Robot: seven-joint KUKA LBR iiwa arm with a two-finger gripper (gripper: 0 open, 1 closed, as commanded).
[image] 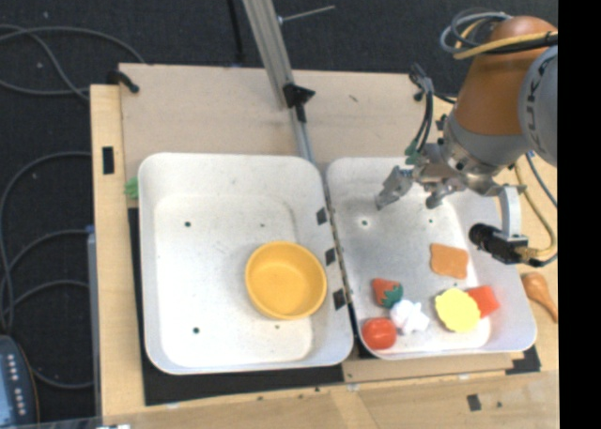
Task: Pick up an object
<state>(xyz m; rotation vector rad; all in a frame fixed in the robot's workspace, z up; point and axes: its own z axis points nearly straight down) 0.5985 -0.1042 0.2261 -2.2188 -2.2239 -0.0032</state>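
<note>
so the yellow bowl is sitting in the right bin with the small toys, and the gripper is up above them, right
Not quite. The camera view shows the yellow bowl in the left bin, alone. The small toys lie in the right bin, with the gripper above them.

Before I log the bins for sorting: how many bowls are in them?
1. A yellow bowl sits in the left bin, near its right wall. The right bin holds small toys; none looks like a bowl.

Robotics lab: bench (216, 108), bins (188, 192), cables (38, 42).
</note>
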